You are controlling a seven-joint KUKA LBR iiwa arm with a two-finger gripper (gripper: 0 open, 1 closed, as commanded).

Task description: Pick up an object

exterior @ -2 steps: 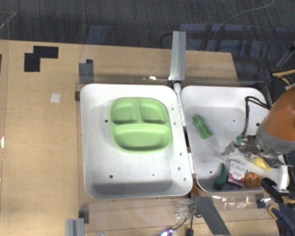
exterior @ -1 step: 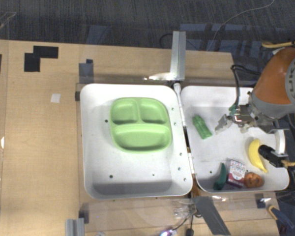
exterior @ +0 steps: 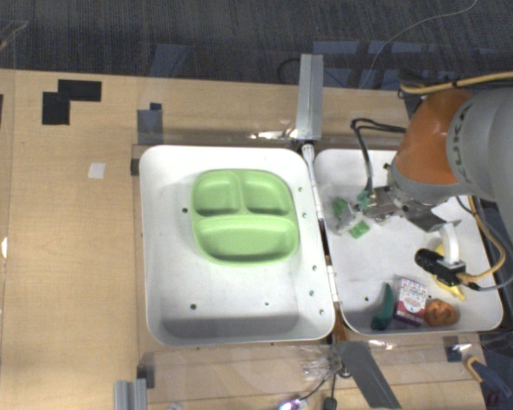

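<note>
Noting the arm's pose: the gripper [exterior: 365,207] is low in the upper left of the right bin [exterior: 372,267], close to the wall it shares with the left bin [exterior: 167,254]. Small green pieces [exterior: 356,228] lie just beside its tip, so we judge these to be the likely target. Contact is unclear at this resolution, and we cannot tell whether the gripper is apart or closed, so no grasp is recorded.

The other candidates sit along the near edge, well apart from the tip: a dark green object [exterior: 382,307], a small box [exterior: 411,298] touching it, and a brown round item [exterior: 441,313]. The green divided plate [exterior: 244,214] lies flat in the left bin. We judge it too broad for this pincer, which may explain the choice of the right bin.
</note>
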